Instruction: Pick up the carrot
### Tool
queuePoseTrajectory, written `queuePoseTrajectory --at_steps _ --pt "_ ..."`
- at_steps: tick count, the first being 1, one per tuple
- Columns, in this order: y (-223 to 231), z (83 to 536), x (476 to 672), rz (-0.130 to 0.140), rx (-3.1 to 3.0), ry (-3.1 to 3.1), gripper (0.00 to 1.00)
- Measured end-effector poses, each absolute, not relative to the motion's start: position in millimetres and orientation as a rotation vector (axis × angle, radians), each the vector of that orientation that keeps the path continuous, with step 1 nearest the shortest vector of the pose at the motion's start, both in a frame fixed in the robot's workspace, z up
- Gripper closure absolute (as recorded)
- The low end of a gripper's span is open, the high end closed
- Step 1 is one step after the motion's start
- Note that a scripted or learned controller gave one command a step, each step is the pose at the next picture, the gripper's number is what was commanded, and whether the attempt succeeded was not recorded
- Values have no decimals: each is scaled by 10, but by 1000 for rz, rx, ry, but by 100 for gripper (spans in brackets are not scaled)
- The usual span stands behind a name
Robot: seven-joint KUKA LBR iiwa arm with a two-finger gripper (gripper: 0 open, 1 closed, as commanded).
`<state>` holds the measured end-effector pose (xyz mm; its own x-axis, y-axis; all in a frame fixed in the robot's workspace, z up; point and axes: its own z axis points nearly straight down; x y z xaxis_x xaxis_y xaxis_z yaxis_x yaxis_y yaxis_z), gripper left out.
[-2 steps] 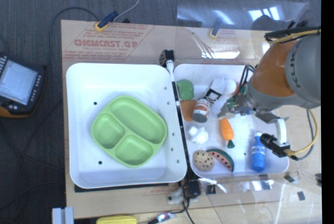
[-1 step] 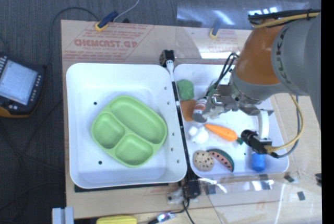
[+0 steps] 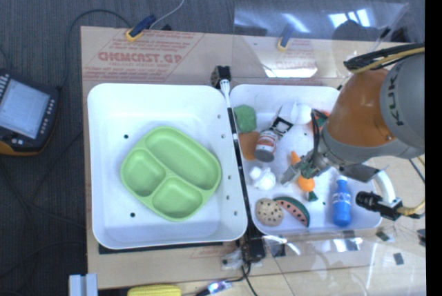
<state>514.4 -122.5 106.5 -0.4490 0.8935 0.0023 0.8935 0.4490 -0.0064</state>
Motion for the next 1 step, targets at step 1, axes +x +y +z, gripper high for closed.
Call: queuePoseTrajectory --at_steps 1 --pt "-722 1852 4920 -2 -1883 -2517 100"
